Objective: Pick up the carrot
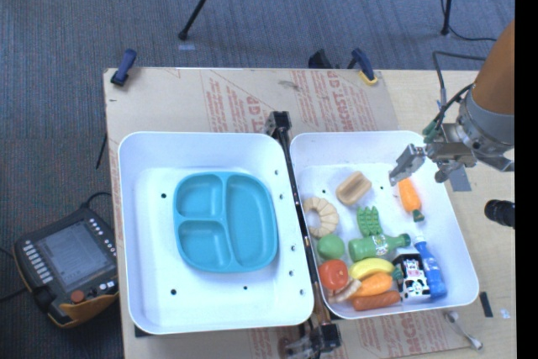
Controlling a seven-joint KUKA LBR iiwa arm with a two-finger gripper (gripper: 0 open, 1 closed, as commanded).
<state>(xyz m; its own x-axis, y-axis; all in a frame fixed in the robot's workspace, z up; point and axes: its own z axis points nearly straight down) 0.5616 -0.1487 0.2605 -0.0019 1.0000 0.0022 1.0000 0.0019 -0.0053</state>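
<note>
while the claw (428,166) hangs spread wide and grasping nothing over the right bin (464,241), the carrot (409,197) lies just below it on bare white floor near the bin's right wall, apart from the other toys. looks like a small hard plastic toy to me: light, stiff, probably a bit slick, so it could squirt out if pinched near the tapered end. i'd go across the fat orange middle, fingers either side of its long axis. watch out, there's another orange carrot-ish piece (376,283) down in the pile by the banana (371,268).
</note>
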